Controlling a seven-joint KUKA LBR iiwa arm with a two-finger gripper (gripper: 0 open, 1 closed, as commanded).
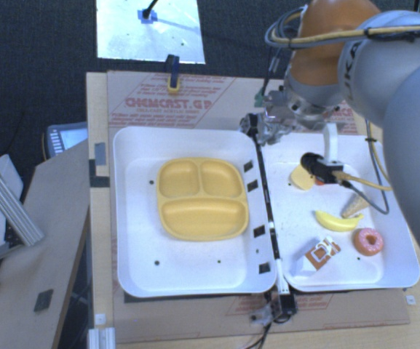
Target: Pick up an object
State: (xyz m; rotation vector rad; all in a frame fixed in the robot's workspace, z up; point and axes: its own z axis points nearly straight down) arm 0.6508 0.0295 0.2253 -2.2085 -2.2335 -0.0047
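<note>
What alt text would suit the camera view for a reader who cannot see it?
A grey robot arm reaches in from the right, its end effector above the back edge of the right bin, which holds a banana, a pink doughnut, a yellow wedge and a small brown-and-white item. The left bin holds a yellow divided plate.

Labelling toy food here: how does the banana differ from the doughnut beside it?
The banana is yellow, the doughnut pink. The banana is a long curved crescent, the doughnut a round ring with a hole. The banana lies farther from the bin's right wall than the doughnut. Both rest on the floor of the right bin, close together.
</note>
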